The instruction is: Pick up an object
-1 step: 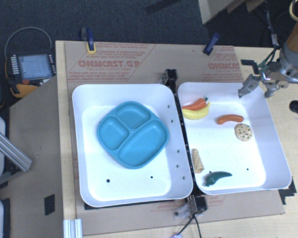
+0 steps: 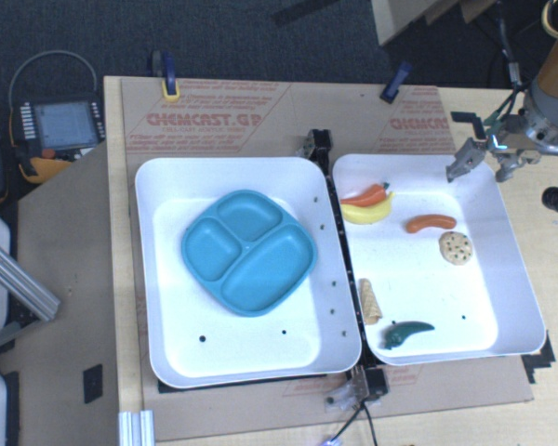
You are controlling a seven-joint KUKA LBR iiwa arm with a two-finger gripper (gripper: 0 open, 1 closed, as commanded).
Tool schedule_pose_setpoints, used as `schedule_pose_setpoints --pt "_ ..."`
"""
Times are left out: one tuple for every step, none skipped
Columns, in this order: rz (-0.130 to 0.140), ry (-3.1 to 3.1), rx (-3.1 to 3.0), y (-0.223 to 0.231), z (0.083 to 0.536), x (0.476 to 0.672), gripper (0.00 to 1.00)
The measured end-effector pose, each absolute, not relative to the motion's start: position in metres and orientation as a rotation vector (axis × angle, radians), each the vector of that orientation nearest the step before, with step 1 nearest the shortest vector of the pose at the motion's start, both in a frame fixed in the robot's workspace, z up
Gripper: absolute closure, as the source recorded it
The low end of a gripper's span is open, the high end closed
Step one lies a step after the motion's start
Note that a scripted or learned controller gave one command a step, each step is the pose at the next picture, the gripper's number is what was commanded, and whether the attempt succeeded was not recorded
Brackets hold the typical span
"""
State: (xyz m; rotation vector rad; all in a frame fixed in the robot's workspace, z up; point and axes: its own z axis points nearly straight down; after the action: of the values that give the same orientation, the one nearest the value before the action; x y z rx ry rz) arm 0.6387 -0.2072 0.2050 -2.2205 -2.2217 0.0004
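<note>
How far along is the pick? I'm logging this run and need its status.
Nothing looks done: the gripper sits open over the far right corner of the right bin, with nothing between its fingers. In hand is only the approach. The banana, red chili, sausage, cookie and green pepper all lie in the bin, so descent, grasp and lift remain.

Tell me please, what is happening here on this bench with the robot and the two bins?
A robot arm reaches in from the right, and its gripper is open above the far right corner of the right bin, holding nothing. In that bin lie a banana with a red pepper on it, a sausage, a cookie, a green pepper and a cone. The left bin holds a blue divided plate.
</note>
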Motion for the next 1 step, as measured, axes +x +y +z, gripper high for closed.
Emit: schedule_pose_setpoints --pt "0.001 -2.222 -2.219 -0.1989 0.1505 0.635 0.0"
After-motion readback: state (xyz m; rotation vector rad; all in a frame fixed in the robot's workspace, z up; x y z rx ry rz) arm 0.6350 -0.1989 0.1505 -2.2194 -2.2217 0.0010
